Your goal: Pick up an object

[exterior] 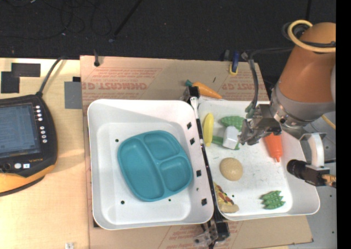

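At the far left of the frame a black handheld control pendant (22, 138) lies on the wooden bench, its screen dim and its writing too small to read. To its right, the left bin (104, 122) holds a teal divided plate (155, 164) lying flat. Above the bins, the cardboard sheet (137, 80) carries red printed lettering, seen upside down and not legible with confidence.

The right bin (299, 201) holds a yellow banana-like toy (208, 128) near its left wall, a green leafy piece (231, 121), a tan round potato-like object (231, 169), a mixed brown and yellow item (225, 198) at the lower left, a green pea pod (272, 199) at the lower right, and an orange carrot (273, 147). Another orange carrot shape (205, 90) lies just outside the bin's top edge.

The arm (310, 72) comes in from the upper right, wrist angled down and leftward. The gripper (241, 135) sits low in the bin's upper middle, touching a small grey-white block (231, 140); whether its fingers are apart or closed cannot be told.
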Controlling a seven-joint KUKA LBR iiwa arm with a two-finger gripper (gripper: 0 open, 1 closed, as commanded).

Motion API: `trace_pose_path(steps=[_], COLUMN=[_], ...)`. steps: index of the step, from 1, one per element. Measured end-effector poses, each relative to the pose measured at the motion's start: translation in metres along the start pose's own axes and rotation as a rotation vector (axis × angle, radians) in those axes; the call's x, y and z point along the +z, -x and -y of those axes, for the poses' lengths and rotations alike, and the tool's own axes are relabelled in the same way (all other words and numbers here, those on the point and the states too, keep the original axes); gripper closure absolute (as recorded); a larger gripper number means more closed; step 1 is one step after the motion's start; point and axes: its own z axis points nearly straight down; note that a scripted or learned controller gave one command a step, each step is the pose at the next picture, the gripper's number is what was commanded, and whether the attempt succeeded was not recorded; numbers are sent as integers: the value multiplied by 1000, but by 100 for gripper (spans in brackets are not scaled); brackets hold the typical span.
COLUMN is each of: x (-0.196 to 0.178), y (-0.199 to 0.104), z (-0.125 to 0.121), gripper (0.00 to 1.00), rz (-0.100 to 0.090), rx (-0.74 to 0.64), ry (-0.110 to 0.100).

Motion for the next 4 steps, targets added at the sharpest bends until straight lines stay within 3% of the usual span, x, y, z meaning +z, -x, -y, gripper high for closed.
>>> trace_pose_path(steps=[1, 2, 3, 4], x=[-42, -31, -29, -17], y=[66, 157, 76, 33], z=[25, 41, 39, 40], gripper=[100, 100, 100, 100], rz=[-1, -1, -6, -6], rx=[-2, 1, -14, -11], ry=[1, -3, -4, -5])
